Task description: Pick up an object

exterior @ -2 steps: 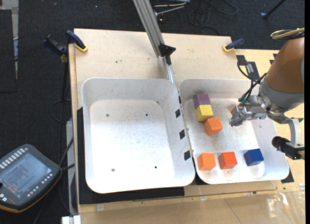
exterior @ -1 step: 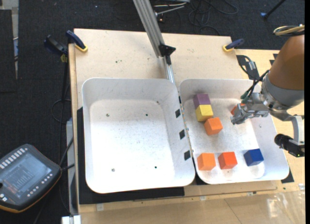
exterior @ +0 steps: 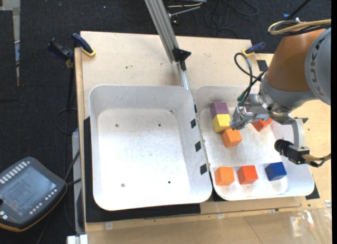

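Gripper [exterior: 237, 123] lowered over cubes in the right bin [exterior: 303, 185].

Whether the fingers are parted cannot be told, nor any grasp. An orange cube [exterior: 231, 137] is seen just below the gripper, a yellow cube [exterior: 221, 122] just left of it.

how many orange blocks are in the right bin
2: one orange block just below the gripper, another at the near edge. The arm may hide more.

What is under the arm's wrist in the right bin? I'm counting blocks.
A red block pokes out beneath the gripper, partly covered. Anything further under the wrist is hidden. Six blocks are visible in the right bin.
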Action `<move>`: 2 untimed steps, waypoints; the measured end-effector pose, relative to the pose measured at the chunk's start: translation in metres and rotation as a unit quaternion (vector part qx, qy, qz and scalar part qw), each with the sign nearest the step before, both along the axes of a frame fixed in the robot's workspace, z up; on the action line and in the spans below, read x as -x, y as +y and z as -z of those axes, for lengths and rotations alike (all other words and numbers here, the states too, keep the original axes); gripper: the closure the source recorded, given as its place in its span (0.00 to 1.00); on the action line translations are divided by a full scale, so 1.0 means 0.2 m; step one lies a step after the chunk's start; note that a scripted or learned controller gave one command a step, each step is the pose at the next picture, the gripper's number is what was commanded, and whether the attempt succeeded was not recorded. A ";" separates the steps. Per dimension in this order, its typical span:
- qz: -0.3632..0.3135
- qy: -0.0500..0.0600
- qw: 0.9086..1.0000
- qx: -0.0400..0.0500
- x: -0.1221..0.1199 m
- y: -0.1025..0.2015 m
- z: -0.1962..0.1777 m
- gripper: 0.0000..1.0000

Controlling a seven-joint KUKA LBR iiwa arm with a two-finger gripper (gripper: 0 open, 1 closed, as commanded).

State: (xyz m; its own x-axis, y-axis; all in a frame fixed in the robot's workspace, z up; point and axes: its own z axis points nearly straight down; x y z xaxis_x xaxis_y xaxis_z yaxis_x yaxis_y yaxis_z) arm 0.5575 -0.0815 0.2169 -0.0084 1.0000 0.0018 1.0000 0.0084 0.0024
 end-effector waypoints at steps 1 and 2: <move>0.000 0.001 1.000 0.000 -0.02 0.32 -0.01 1.00; 0.000 0.000 1.000 0.000 -0.06 0.54 -0.05 1.00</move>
State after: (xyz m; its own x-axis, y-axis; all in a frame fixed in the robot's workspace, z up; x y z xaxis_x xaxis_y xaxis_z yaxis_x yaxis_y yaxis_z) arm 0.5693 0.0264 0.2277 -0.0078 1.0000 0.0014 1.0000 0.0078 0.0018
